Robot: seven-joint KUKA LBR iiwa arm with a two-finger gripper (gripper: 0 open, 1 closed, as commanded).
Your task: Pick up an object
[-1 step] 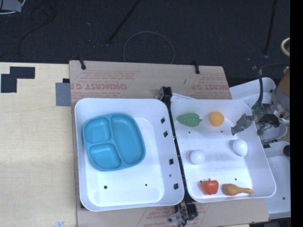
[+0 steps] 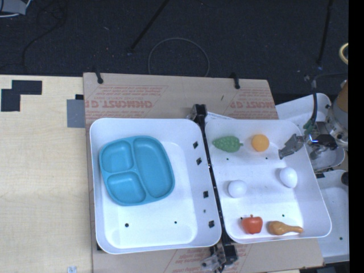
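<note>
Sitting side by side on the bench, two white bins fill the middle of the view. The left bin (image 2: 108, 232) holds a blue divided plate (image 2: 136, 169) toward its left side. The right bin (image 2: 321, 223) holds six small things: a green leafy piece (image 2: 228, 144) and an orange ball (image 2: 260, 143) near the far wall, two white eggs, one (image 2: 237, 188) mid-bin and the other (image 2: 288, 177) toward the right wall, and a red apple (image 2: 252, 224) beside a tan drumstick (image 2: 284, 228) along the near wall. The gripper (image 2: 293, 145) hangs at the right bin's far right edge, just right of the ball, with nothing in it; whether its jaws are apart cannot be told. Bare floor lies between the eggs and in the left bin's near half.
</note>
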